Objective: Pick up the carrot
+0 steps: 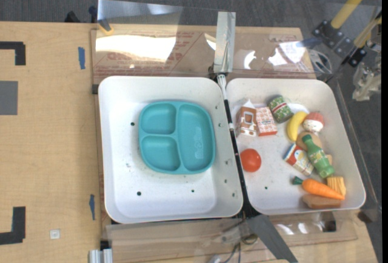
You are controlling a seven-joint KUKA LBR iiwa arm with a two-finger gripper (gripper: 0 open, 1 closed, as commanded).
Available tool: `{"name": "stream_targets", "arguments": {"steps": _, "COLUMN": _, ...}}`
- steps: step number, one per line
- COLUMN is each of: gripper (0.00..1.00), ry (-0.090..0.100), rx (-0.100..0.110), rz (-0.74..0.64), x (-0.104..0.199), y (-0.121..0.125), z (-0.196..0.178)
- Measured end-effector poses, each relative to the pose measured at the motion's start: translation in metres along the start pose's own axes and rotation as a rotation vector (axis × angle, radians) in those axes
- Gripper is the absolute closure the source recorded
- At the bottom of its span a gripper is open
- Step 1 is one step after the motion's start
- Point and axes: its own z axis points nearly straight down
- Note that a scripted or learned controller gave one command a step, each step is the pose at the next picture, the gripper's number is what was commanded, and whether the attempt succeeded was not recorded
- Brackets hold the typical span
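- Orange, low in the camera view: the carrot point(322, 188) sits in the right bin point(267, 192), down in its near right corner.
- Its long axis runs almost across the view. The green stub is at the left end, and the body tapers to the right and a shade toward the near rim.
- It's a tight spot. A tan piece point(320, 201) lies right under its near side and seems to be touching it, and a yellow ridged piece point(337, 184) sits against its far side near the tip.
- Just beyond the stub stands a green bottle point(318, 156), lying at a slant, with a small carton point(297, 157) beside it.
- The stub end has the most bare bin floor around it, on the left, toward the red tomato point(250, 160), which is well apart.
- The left bin point(115, 134) holds the teal plate point(177, 137) and has no part in this pick.
- As for the jaws, I cannot tell how they stand, nor whether they have hold of anything. The carrot itself lies free in the bin.
- The arm comes in from the right, so the carrot's corner is on its near side, a short reach by my reckoning.
- My call is that the closing line should cross the carrot, far side to near side, over the thicker left half. Closing along its length would pinch the neighbours instead.
- The risk, as I judge it, is the tan piece and the yellow piece getting nudged or caught.
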Motion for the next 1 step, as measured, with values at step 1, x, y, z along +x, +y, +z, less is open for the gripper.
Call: {"name": "stream_targets", "arguments": {"steps": 1, "gripper": 1.00, "ry": -0.005, "rx": 0.010, "rz": 0.004, "x": -0.0016, "y": -0.0017, "z": -0.0124}}
